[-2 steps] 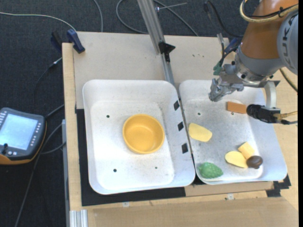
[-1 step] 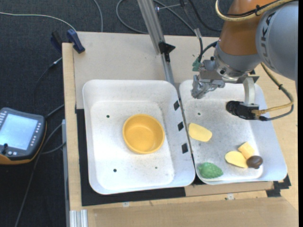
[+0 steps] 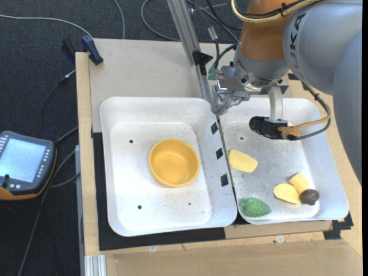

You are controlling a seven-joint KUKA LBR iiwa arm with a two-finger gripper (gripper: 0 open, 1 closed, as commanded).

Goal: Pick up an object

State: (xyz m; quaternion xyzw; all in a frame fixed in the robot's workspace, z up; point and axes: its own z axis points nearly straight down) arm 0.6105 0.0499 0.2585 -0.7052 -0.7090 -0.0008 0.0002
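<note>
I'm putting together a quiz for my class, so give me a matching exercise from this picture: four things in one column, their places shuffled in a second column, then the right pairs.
Sides are as seen in the picture.

Things
1. bowl
2. green lump
3. brown ball
4. tool

Places
A. near corner of the right bin, on its outer side
B. at the back, by the rims where the two bins meet
C. middle of the left bin
D. near edge of the right bin, on its inner side

Pairs: 1-C, 2-D, 3-A, 4-B
</note>
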